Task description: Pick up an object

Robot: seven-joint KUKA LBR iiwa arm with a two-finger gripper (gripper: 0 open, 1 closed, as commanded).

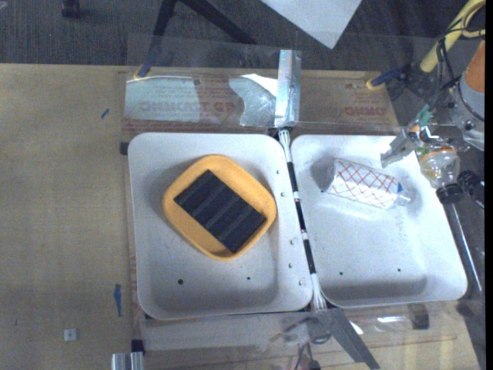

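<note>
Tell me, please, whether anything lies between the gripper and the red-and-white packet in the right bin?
Nothing visible does. The gripper sits at the upper right of the right bin, beside the packet, with bare bin floor between them. The yellow object lies apart in the left bin.

Yellow sponge (219,206) with black ribbed top; white packet (362,184) red-latticed.

A clear plastic panel (208,99) stands at twelve o'clock from the left bin (146,230). Reddish mirrored or reversed lettering runs across it, too blurred to read. A similar reddish strip (362,112) lies at twelve o'clock from the right bin (431,276), its letters also illegible. The packet (362,184) in the right bin bears a red criss-cross pattern, with no readable words.
</note>
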